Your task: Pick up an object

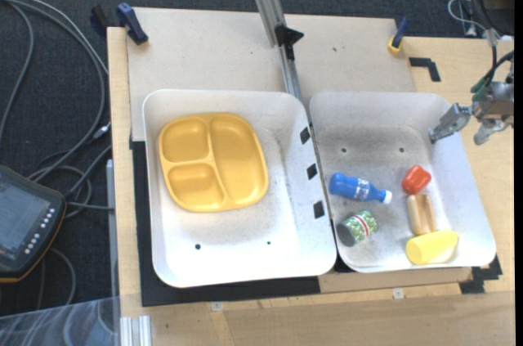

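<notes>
**Mia:** What is the claw (463, 126) doing right now?

**Ben:** It hangs over the far right edge of the right bin (384, 111). Its two fingers are spread wide and nothing is between them. I think the job is just at the start, with nothing picked up.

**Mia:** What is in the bins?

**Ben:** Let's go left to right. The left bin (237, 254) is far to the left of the claw. It holds a yellow plate (212, 162) with three parts, and the parts look bare. The right bin has the small things. A blue bottle (358, 188) lies on its side, down and left of the claw. A little green and white can (360, 226) is just below the bottle. The red and tan bottle (418, 197) lies nearest the claw, a bit below it and to its left. A yellow block (431, 247) touches that bottle's lower end.

**Mia:** So what should it do next?

**Ben:** I guess it must choose one thing, move over it, go down, and squeeze. The blue bottle lies apart from the others, so it may be easy.
</notes>
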Controlling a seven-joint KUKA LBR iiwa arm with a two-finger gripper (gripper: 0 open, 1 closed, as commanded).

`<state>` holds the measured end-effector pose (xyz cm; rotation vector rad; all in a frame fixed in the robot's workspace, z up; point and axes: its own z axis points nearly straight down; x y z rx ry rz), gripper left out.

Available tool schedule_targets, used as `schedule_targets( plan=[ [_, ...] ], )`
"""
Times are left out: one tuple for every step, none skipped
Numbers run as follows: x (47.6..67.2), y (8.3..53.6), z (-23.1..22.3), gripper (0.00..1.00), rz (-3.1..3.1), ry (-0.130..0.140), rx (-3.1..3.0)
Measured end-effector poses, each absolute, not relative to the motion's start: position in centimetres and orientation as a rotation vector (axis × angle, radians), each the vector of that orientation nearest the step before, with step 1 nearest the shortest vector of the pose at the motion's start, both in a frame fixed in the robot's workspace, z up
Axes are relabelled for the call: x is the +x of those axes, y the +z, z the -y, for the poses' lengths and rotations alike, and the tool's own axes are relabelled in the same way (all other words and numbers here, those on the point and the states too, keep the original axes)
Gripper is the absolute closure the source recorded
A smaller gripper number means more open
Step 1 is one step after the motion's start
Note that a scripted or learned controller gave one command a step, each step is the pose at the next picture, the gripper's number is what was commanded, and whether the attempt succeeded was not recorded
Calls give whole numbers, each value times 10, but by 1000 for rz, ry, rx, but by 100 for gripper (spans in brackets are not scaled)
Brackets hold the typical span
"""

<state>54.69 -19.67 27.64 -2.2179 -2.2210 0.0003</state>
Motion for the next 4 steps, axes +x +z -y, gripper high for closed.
schedule_targets(
  plan=[
    [547,276,197,0,2221,0,-2218],
    [553,232,195,0,2219,4,-2217],
    [559,176,187,0,2218,4,-2214],
    [562,120,177,0,2218,4,-2215]
  ],
)
